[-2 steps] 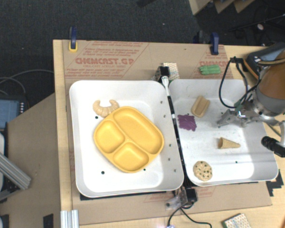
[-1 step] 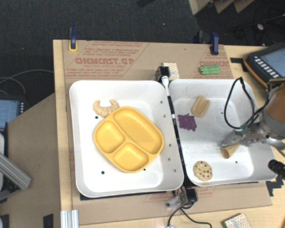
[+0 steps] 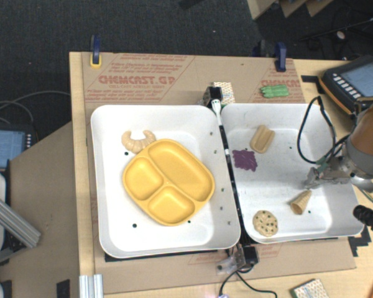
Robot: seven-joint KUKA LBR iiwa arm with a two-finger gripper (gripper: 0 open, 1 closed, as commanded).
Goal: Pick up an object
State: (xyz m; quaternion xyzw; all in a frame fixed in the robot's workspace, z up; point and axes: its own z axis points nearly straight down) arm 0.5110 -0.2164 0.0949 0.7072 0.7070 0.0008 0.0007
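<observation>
The gripper [image 3: 316, 180] is low in the right bin [image 3: 286, 113], just above the cone [image 3: 301, 201]; I cannot tell its state.

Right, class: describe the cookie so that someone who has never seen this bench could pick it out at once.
Find the right white bin, the one without the yellow divided plate. Look along its near edge, at the corner closest to the other bin. The cookie lies there: flat, round and speckled with dark chips, unlike the tan cone beside it or the purple piece further back.
</observation>
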